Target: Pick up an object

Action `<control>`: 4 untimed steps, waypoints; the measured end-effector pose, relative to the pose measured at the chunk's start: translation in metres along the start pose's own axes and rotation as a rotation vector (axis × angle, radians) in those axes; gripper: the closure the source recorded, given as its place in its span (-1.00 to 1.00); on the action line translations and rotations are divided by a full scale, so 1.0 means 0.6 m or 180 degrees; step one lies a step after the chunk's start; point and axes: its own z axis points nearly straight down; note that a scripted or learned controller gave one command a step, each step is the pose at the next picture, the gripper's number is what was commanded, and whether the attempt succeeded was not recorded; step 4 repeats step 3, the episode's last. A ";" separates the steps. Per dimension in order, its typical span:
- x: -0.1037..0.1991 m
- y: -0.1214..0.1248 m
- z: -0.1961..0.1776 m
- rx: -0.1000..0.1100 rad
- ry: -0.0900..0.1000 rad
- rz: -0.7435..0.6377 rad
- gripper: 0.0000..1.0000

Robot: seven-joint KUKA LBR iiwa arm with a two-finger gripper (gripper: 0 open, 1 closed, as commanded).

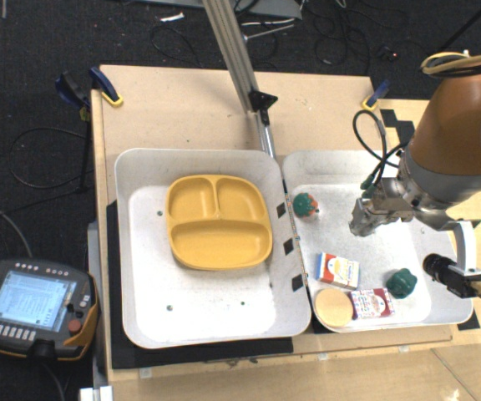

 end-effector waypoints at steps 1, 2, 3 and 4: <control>0.099 0.004 -0.007 0.0004 0.0001 -0.0005 1.00; 0.189 0.005 0.020 0.0015 -0.0002 -0.0003 1.00; 0.275 0.018 0.042 0.0014 -0.0001 -0.0001 1.00; 0.275 0.018 0.042 0.0014 -0.0001 -0.0001 1.00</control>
